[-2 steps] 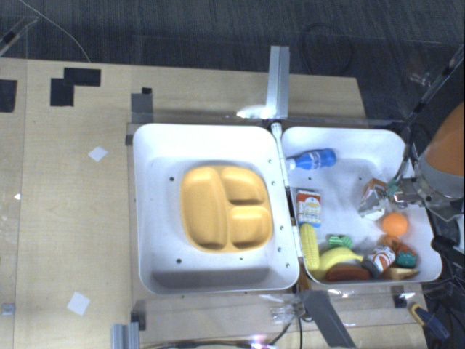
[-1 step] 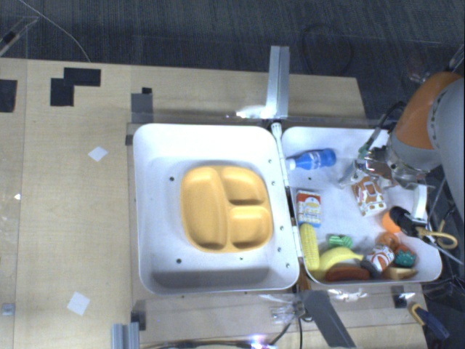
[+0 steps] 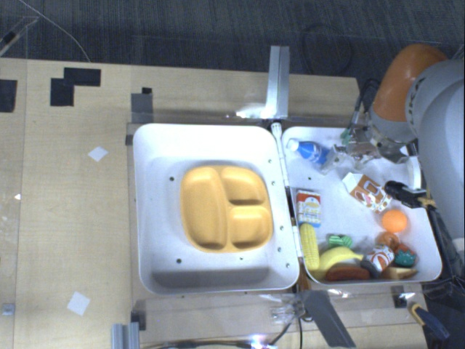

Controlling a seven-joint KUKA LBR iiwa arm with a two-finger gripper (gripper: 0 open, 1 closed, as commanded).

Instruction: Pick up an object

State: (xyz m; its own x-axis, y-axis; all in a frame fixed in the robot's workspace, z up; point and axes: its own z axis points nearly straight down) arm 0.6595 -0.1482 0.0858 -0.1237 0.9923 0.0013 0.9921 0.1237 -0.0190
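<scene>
Lower the gripper (image 3: 354, 148), finger state impossible to tell here, squarely over the blue bottle (image 3: 308, 152) just beside it, clear of the bin wall (image 3: 284, 167).

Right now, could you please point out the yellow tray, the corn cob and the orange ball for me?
yellow tray (image 3: 225, 208), camera view, middle divider.
corn cob (image 3: 309, 243), camera view, middle of the cob.
orange ball (image 3: 394, 220), camera view, centre of the ball.

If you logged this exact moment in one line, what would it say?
arm: over right bin's far end | gripper: low beside blue bottle, nothing seen held | left bin: yellow divided tray | pick: not yet done
</scene>
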